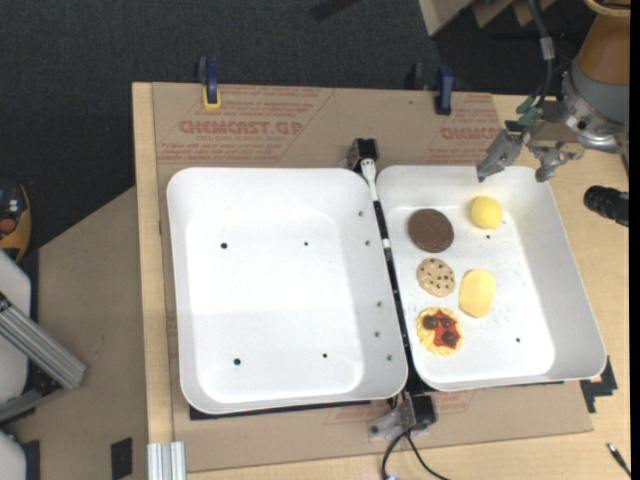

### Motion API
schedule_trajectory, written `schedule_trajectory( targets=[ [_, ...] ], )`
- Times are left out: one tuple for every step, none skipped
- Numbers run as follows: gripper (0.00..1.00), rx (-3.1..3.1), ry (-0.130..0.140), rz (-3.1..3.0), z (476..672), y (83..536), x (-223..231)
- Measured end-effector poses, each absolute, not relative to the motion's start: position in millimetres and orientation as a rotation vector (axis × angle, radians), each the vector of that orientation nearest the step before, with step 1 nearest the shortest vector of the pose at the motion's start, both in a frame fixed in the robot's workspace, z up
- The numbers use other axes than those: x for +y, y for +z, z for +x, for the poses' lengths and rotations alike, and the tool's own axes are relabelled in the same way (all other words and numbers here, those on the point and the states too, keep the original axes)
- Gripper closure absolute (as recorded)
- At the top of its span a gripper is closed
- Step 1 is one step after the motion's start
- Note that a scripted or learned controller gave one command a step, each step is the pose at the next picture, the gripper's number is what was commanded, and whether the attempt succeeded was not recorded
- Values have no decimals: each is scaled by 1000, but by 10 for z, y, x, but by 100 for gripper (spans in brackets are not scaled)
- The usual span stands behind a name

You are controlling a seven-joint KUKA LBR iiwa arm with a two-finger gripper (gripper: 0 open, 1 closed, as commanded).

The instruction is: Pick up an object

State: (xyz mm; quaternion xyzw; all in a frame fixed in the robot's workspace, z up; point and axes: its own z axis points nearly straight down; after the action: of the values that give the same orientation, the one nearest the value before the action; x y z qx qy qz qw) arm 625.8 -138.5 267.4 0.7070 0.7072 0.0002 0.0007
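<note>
Bench front: you see the brown board (pixel 300 438) carrying both bins, with a cable clip (pixel 405 415) at the near seam between them.

Left bin: your left bin (pixel 200 268) sits on the board with its white floor showing a few small dark dots.

Right bin: your right bin (pixel 560 318) lies just beside the left one, their rims touching along the middle seam.

Nearest item: a small pizza-like disc (pixel 440 331), yellow with red and dark spots, lies at the near side of the right bin.

Next row: you have a chocolate-chip cookie (pixel 435 276) just beyond the disc, and a pale yellow oblong piece (pixel 477 293) beside it on the right.

Far row: a dark brown round cookie (pixel 431 230) lies past the chip cookie; a yellow ball (pixel 486 212) sits to its right, near the bin's far rim.

Gripper: your gripper (pixel 518 165) hangs over the far rim of the right bin, fingers spread apart with nothing between them, above and just beyond the yellow ball.

Arm: the grey wrist with its orange band (pixel 605 48) reaches in from the far right corner.

Far edge: two blue clamps (pixel 209 76) pin the board at the back.
</note>
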Motion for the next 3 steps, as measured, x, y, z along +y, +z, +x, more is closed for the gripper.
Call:
schedule_trajectory(
  targets=[
    [0, 2234, -14, 2233, 5660, 1301, -961],
    [0, 2221, -3, 2226, 5112, 830, -1007],
    [0, 2221, -4, 2229, 4770, 846, -1197]
  ],
)
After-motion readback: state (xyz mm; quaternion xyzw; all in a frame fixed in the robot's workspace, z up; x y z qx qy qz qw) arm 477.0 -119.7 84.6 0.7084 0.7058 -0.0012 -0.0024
